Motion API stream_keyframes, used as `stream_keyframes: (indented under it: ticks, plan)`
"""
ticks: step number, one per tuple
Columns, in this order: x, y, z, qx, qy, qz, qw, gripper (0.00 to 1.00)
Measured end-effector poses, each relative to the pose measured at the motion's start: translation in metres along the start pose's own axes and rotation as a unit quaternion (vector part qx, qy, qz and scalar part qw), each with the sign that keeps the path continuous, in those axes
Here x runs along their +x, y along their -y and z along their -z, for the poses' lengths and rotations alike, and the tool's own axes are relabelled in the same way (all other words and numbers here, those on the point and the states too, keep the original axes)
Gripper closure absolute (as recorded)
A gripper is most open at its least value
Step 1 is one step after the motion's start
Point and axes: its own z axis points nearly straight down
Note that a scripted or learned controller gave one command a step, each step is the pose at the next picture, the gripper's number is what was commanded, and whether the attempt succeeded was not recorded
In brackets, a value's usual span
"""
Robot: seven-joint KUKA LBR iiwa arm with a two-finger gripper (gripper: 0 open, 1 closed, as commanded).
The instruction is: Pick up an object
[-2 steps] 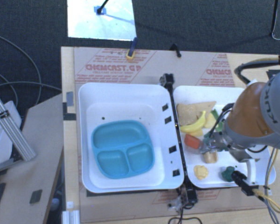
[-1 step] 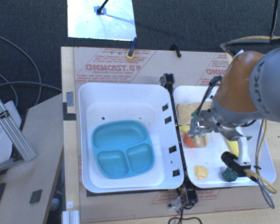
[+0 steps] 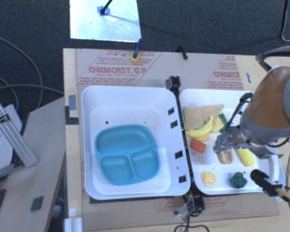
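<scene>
From the camera view, the gripper [image 3: 225, 144] sits low in the right bin [image 3: 195, 96], directly over a small tan piece [image 3: 225, 156] that lies between the red piece [image 3: 197, 146] and the corn cob [image 3: 245, 155]. Whether the jaws are wide, narrow or closed on anything cannot be told, since the wrist and its cabling cover them from above. Around it the toys lie crowded: the banana [image 3: 203, 127] rests just beside the slice of bread [image 3: 199, 115], a green piece [image 3: 224, 118] pokes out near the arm, and the yellow blob [image 3: 208, 178] and dark green broccoli [image 3: 238, 180] lie nearer the front wall. The left bin [image 3: 130, 96] holds a blue divided tray [image 3: 127, 153], well apart from the action. The main risk, as I judge it, is a grasp that misses or clips two things at once: the tan piece is touching or nearly touching the corn cob, so closing could nudge one aside or pinch both loosely, and a small rounded toy could squirt out on the lift.
</scene>
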Motion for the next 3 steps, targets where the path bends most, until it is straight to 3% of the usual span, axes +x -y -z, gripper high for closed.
stream_keyframes:
  ticks: [1,2,3]
  plan:
    - [0.042,-0.064,0.05,-0.004,0.0,0.006,1.0,1.0]
    - [0.048,-0.007,0.034,0.002,-0.001,0.002,1.0,1.0]
    - [-0.006,-0.001,0.045,-0.002,0.001,0.0,1.0,1.0]
